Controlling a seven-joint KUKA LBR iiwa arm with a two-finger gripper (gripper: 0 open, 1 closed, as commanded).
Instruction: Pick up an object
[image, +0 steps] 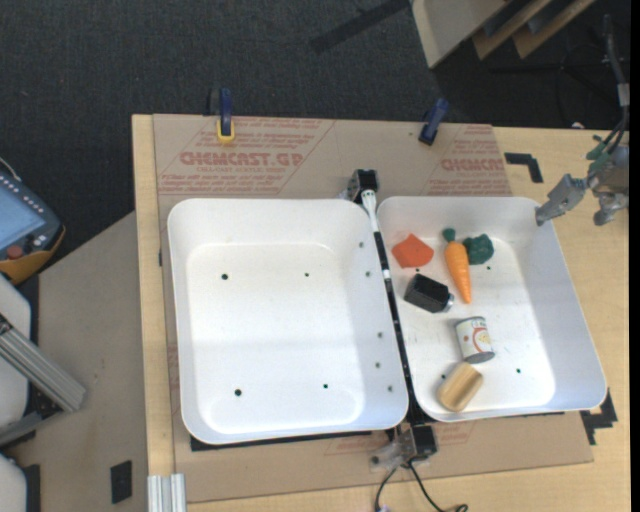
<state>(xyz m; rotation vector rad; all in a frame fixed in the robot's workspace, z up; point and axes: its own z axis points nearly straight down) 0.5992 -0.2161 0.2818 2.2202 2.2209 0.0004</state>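
Gripper (585, 195) hangs at the far right, over the rim at the right bin's (570, 300) back corner, above the bench and apart from every object; its two grey fingers point out to left and right, but whether they are spread or closed cannot be told, and nothing shows between them. Nearest to it in the right bin lies a carrot (458, 271), orange, with its green top (481, 247) toward the back wall. Just left of the carrot sits an orange wedge (411, 250), and below that a black block (427, 293), close to the carrot's tip. Further toward the front stands a small can (475, 338) with a white label bearing red marks too small to read, and beside it, near the front rim, a tan cylinder (460, 386). The left bin (190, 300) lies alongside, the two rims meeting along a dark strip. Both rest on a brown board (150, 200) printed in red with "CHEMCAST" at the back left and again, partly hidden, at the back right. Two blue clamps (225, 112) grip the board's back edge.
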